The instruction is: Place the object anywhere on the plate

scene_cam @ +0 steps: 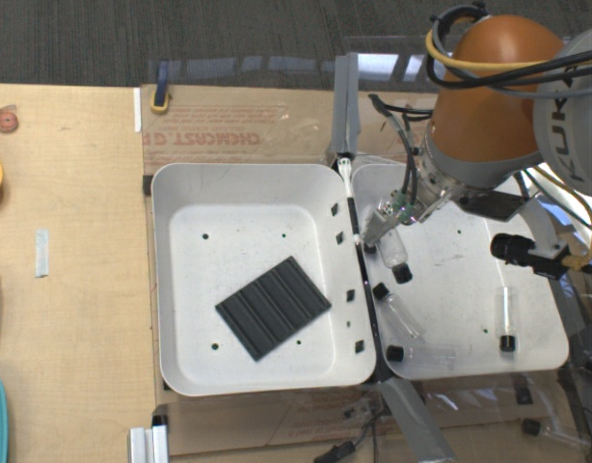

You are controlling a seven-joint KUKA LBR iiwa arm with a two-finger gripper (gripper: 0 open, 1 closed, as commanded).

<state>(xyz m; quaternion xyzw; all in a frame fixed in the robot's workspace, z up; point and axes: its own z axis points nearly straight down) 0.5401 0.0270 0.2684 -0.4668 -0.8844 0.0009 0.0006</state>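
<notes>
A dark grey ribbed plate [274, 307] lies flat and turned at an angle in the left bin [180, 201]. My gripper [385, 228] hangs low over the left side of the right bin [542, 350], close to the wall between the bins. Just below it lies a small clear piece with a black end [397, 263]. A clear tube with a black cap [506, 321] rests at the right of that bin. The orange band of the arm [489, 95] hides the bin's back part.
A small black piece [394, 353] sits near the right bin's front left corner. Black clips [352, 295] line the divider between the bins. A black fitting on the arm [516, 249] juts out over the right bin. Cardboard [238, 123] lies behind the bins.
</notes>
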